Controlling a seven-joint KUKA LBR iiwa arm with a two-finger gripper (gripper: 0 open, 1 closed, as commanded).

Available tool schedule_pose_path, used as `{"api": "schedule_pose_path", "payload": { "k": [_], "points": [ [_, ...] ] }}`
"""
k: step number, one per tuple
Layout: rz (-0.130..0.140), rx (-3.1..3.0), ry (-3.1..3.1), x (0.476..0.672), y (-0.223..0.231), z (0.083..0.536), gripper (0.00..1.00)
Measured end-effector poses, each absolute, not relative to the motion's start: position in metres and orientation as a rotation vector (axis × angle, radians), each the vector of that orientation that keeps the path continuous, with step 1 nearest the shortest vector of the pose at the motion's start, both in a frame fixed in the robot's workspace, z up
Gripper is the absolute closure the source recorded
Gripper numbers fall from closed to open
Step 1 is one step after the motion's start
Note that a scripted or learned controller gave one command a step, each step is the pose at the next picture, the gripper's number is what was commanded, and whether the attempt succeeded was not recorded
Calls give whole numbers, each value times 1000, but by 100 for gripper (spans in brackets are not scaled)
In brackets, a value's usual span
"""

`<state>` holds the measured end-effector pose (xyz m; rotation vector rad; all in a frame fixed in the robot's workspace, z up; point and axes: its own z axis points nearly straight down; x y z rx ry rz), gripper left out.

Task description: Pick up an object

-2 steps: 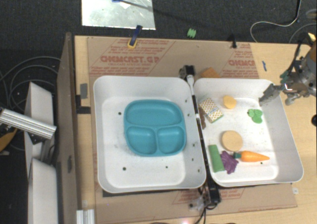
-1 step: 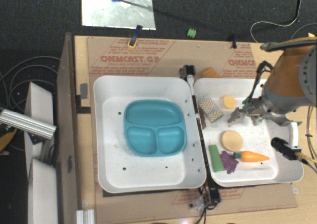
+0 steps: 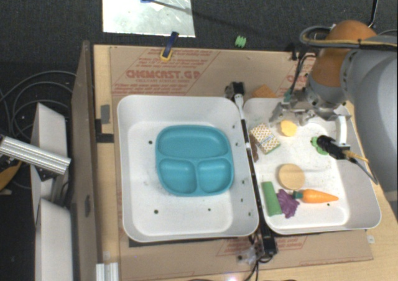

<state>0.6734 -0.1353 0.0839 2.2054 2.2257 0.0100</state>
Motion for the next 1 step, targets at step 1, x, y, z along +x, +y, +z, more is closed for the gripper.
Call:
{"api": "schedule_pose_path", "payload": {
  "k": [1],
  "points": [
    [4,2209,2225,670,-138,96,100]
  ]
}}
